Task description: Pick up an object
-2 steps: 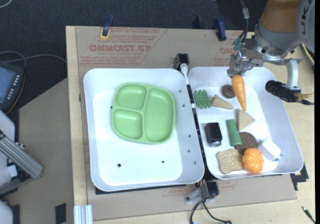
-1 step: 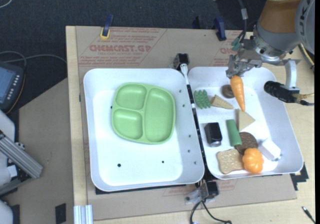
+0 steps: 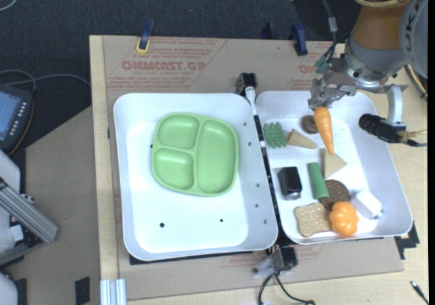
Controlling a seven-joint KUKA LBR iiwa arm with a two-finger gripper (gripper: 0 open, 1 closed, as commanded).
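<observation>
The bench [image 3: 204, 59] is topped with a brown board printed in red letters. Two shallow white bins sit on it side by side, the left bin [image 3: 136, 181] touching the right bin [image 3: 391, 181]. Clamps [image 3: 143, 39] grip its far edge.

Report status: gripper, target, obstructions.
Gripper low over right white bin, jaws unclear. Orange toy carrot right beneath, not visibly gripped. Brown round piece touching carrot.

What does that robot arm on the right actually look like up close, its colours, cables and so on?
The arm is rounded, with a broad orange band above a grey wrist section. Below that sits a grey metal gripper carrying small teal-green parts. Dark cables run along the arm's upper side, and a black cylindrical fitting on a grey bracket sticks out beside the wrist.
</observation>
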